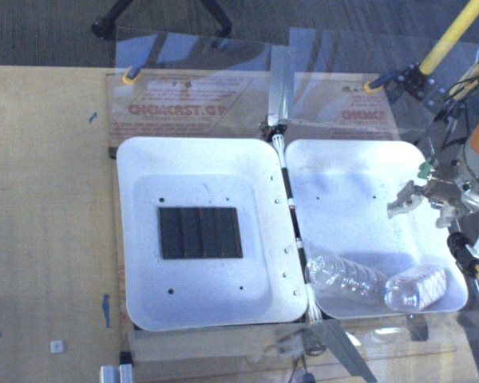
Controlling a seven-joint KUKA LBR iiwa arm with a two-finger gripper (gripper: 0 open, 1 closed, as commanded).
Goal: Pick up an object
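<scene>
Claw (pixel 411 198) hovers over the right bin (pixel 343 162), near its right side; whether it is parted or holding anything, I cannot tell. Two clear bottles (pixel 347 274) (pixel 417 287) lie along the bin's near edge.

Two white bins (pixel 144 166) on the counter (pixel 48 214); one dark ribbed mat (pixel 200 232); two clear plastic bottles (pixel 347 274).

I saw the wooden bench (pixel 48 214) carrying two white bins side by side: the right bin (pixel 343 174) sat under the claw (pixel 411 198), the left bin (pixel 144 166) well off to its left, their rims touching.
</scene>
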